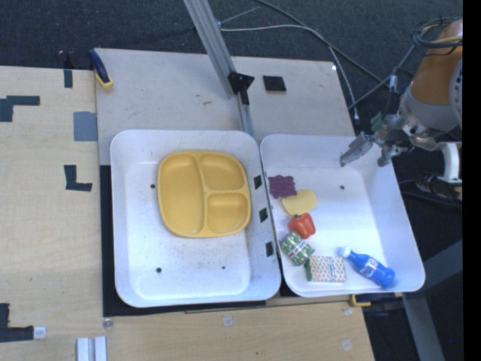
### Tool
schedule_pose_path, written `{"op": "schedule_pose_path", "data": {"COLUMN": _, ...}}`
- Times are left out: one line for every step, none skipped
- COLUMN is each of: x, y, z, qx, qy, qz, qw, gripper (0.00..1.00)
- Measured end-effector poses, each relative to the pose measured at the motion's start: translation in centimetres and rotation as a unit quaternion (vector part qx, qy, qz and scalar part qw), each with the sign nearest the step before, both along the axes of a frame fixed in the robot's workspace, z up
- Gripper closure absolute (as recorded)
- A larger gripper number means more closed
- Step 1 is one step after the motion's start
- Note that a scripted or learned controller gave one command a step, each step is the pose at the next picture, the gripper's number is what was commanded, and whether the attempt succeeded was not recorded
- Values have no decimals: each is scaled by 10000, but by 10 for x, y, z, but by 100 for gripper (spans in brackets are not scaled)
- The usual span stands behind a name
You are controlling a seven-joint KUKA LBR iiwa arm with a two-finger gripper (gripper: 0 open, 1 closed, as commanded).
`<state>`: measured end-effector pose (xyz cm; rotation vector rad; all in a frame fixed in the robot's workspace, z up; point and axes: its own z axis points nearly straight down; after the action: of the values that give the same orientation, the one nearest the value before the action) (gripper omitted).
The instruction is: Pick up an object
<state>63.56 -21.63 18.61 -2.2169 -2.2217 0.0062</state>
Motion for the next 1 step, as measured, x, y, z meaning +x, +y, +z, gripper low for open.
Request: {"op": "schedule_pose_path", "data": {"x": 3, "y": -5, "z": -62, "qx": 2, "qy": 9, "qz": -6, "qw": 10000, "gripper": 0}}
